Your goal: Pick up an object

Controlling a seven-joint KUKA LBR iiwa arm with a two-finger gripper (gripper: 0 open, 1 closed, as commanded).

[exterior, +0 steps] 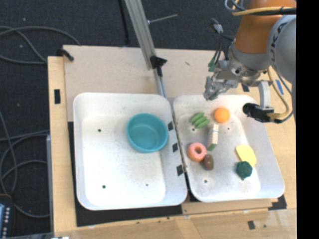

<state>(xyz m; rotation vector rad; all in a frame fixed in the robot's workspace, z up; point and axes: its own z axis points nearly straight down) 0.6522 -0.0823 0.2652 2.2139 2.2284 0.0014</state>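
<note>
- A dark carpeted floor [30, 14] surrounds the bench, with thin grey cables [20, 39] looping over it on the left.
- The bench top [107, 68] is pale tan board, scuffed and speckled, with small black clips along its left edge.
- A black mat [129, 214] peeks out along the front edge.
- A slanted aluminium post [142, 29] rises from the bench's middle towards the back.
- The light is even and flat, with only soft shadows.
</note>
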